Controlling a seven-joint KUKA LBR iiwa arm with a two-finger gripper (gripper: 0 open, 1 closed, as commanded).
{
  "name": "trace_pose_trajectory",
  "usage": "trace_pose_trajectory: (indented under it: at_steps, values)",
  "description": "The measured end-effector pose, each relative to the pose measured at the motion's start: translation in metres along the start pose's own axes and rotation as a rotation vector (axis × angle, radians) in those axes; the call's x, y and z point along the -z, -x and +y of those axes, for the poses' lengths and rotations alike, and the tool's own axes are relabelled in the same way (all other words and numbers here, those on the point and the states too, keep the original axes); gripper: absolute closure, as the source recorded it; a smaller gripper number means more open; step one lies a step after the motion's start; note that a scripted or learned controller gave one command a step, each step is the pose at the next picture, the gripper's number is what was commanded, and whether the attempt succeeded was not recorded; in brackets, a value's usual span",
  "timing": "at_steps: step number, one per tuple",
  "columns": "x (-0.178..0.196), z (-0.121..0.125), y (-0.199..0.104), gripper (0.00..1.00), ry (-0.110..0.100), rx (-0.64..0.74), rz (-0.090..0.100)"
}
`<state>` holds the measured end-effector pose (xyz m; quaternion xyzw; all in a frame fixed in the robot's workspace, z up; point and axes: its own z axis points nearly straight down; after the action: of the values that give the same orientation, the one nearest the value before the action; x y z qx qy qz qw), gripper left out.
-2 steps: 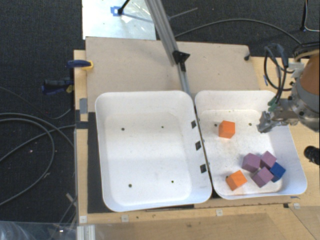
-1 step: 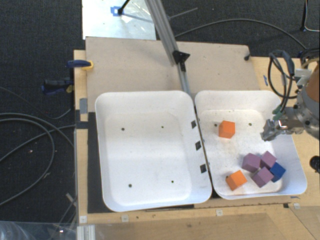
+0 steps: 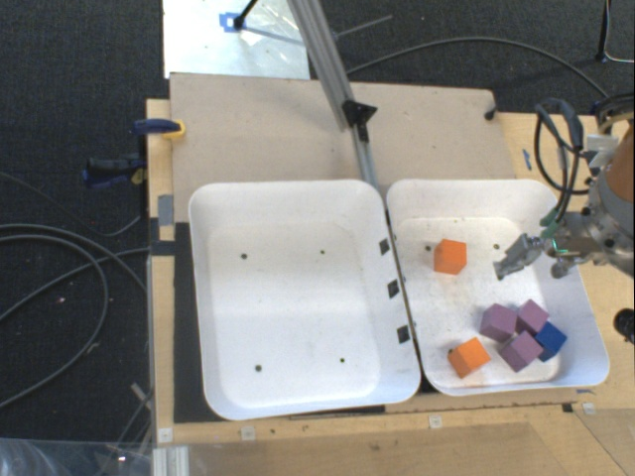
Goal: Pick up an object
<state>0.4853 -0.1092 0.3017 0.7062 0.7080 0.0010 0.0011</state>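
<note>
Lying in the right bin (image 3: 417, 206), an orange cube (image 3: 450, 257) sits just left of the gripper (image 3: 515, 258); more cubes cluster nearer, toward the near right corner. The gripper hangs with nothing held; its opening I cannot tell.

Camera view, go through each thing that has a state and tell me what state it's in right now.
gripper: over the right bin, holding nothing
upper orange cube: resting alone in right bin
lower orange cube: resting near the front wall
three purple cubes: clustered together
blue cube: resting against the purple cluster
left bin: holding no cubes
</note>
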Motion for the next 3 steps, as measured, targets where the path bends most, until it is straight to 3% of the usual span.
trace_pose_trajectory:
  at_steps: [1, 2, 3]
  values:
    - [0.0, 0.0, 0.0, 0.0, 0.0, 0.0, 0.0]
    - [-0.117, 0.077, -0.027, 0.0, -0.005, 0.005, 0.001]
    - [-0.216, 0.153, -0.006, 0.0, -0.004, 0.004, -0.001]
